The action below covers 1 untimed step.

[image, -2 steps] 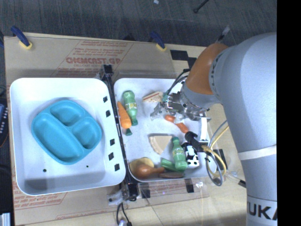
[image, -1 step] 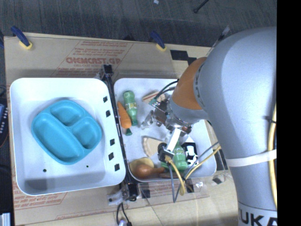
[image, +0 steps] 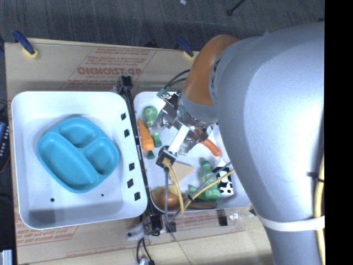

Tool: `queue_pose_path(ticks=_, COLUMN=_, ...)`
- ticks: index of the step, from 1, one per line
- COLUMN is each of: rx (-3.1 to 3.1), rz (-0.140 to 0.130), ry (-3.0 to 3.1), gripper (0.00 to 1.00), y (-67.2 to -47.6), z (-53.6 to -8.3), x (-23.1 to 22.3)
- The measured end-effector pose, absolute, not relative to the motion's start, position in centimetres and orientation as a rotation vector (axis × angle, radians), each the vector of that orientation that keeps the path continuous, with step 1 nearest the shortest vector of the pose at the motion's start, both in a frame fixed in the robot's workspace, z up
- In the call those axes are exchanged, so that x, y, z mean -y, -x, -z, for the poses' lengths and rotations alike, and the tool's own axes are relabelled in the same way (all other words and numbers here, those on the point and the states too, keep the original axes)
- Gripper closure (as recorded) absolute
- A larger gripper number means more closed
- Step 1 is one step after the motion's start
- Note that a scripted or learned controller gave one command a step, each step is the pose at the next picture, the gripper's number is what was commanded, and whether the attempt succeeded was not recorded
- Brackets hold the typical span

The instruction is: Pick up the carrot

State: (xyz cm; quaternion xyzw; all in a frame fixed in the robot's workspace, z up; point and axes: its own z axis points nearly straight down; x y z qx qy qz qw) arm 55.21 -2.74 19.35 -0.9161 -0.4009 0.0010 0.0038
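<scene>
The carrot (image: 145,136), orange and slim, lies along the left wall of the right bin (image: 142,99), pointing toward the back. My gripper (image: 170,127) hangs low over that bin, just right of the carrot, and the grey arm with its orange band (image: 203,73) covers most of the bin's right half. I see nothing gripped. A small green piece (image: 150,114) sits between the carrot's far end and the gripper.
The left bin (image: 33,203) holds a blue divided plate (image: 79,153). In the right bin lie a second orange piece (image: 210,146), green toys (image: 206,175), a black-and-white cow toy (image: 224,184) and a brown item (image: 167,198) at the front. A yellow cable (image: 172,181) hangs below the gripper.
</scene>
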Motion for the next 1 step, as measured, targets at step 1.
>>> queue_pose_path(ticks=1, rx=1.13, rz=-0.018, ry=2.923, gripper=0.0, y=-51.27, z=-19.04, x=0.51)
